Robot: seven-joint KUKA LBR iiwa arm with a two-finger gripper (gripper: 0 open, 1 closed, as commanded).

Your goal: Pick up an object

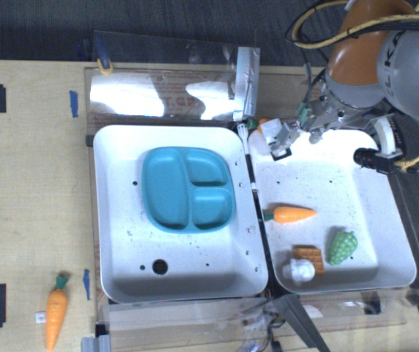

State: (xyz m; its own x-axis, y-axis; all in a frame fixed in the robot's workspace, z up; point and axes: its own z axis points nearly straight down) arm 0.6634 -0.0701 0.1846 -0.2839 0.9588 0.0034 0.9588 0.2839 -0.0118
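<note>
Blue divided tray [189, 188] in left bin [114, 255]

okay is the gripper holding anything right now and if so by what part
Nothing is seen between the fingers of the gripper. It hangs over the right bin's far left corner, apart from the carrot lying in that bin.

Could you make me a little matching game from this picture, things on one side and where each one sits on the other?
Things:
1. blue tray
2. green toy
3. carrot with the leafy top
4. gripper

Places:
A. on the bench, outside the bins
B. left bin
C. far edge of the right bin
D. near right part of the right bin

Pairs: 1-B, 2-D, 3-A, 4-C
</note>
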